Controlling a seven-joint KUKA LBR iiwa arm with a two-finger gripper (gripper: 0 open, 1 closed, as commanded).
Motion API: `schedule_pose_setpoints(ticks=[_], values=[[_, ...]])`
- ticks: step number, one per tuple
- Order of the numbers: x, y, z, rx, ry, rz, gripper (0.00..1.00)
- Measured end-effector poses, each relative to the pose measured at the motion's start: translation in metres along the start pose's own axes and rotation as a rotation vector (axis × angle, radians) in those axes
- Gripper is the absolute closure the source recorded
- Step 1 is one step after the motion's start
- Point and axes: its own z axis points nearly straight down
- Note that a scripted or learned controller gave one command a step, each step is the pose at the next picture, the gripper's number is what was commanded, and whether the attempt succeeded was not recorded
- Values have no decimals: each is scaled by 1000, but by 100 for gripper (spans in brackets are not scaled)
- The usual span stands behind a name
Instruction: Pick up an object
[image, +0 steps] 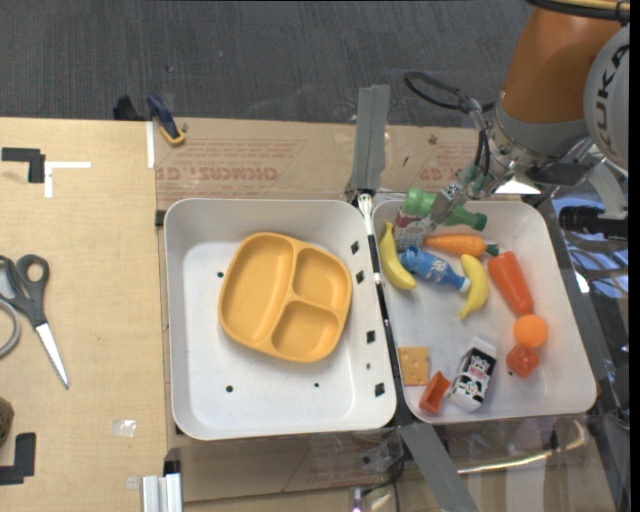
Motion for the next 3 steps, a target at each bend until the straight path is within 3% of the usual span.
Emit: schedule_pose_setpoints(ticks=[1, 2, 3], values=[[61, -29, 77, 3, 3, 140, 100], [27, -81, 76, 0, 1, -164, 100], [77, -48, -5, 0, 0, 2, 100]])
